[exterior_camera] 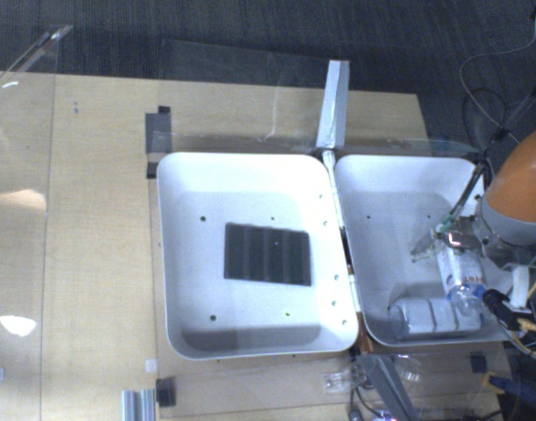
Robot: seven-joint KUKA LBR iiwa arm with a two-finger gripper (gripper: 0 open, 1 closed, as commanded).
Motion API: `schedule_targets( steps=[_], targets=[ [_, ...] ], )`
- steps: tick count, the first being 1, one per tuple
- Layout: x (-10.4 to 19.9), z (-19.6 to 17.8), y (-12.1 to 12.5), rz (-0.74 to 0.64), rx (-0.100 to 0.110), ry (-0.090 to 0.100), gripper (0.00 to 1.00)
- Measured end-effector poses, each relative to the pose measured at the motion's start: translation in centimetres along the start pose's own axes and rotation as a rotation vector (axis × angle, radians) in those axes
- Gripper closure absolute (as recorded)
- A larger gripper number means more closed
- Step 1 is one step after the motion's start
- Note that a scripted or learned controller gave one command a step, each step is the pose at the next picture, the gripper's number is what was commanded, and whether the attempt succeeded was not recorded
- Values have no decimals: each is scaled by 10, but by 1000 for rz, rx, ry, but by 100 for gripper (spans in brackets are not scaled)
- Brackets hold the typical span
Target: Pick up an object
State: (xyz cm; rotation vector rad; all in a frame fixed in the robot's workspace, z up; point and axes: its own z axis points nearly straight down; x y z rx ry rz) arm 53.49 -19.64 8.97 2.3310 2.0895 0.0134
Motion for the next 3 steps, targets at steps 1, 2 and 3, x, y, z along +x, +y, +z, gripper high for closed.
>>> schedule_targets(
  steps=[1, 2, 3],
  targets=[
    [1, -10, 2, -2, -3, 1, 100],
    [58, -85, 58, -29, 9, 2, 100],
    [81, -144, 52, 117, 10, 0, 100]
  ],
)
